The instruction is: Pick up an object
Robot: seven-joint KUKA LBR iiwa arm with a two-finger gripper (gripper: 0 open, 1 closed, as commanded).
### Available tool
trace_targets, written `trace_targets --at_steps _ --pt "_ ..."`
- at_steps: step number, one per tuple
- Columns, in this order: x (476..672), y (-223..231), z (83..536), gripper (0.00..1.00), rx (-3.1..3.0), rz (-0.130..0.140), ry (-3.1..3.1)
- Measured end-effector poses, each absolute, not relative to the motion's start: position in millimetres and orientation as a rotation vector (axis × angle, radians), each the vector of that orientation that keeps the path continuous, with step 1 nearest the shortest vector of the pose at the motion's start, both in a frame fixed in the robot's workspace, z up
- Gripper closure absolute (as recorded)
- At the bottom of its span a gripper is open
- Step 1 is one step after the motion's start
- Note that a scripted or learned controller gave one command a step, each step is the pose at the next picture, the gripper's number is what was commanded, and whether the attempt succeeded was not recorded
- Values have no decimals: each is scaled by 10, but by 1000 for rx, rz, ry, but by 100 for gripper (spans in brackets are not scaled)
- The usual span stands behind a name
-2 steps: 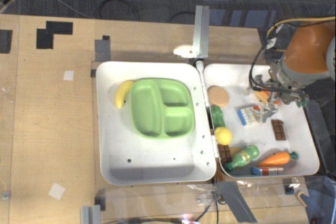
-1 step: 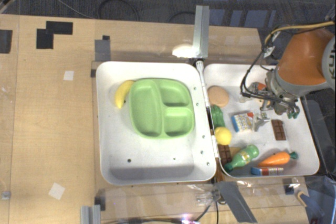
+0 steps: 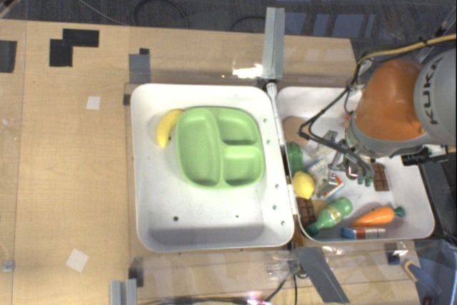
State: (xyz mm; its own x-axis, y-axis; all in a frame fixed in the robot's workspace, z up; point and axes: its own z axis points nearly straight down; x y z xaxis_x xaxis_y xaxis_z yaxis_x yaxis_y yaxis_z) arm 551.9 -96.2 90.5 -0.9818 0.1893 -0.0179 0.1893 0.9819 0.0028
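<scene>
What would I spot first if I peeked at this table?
Probably the big green tray lying in the left bin, with a yellow banana tucked at its left edge. Next, the robot's fat orange band hanging over the right bin, where a carrot, a lemon and a green bottle are crowded together.

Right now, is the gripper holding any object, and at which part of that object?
It cannot be told. The gripper is low in the right bin among the clutter, near the lemon.
</scene>
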Motion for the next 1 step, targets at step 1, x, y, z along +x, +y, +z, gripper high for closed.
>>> trace_targets --at_steps 1 --pt "5572 -959 1052 100 284 0 3093"
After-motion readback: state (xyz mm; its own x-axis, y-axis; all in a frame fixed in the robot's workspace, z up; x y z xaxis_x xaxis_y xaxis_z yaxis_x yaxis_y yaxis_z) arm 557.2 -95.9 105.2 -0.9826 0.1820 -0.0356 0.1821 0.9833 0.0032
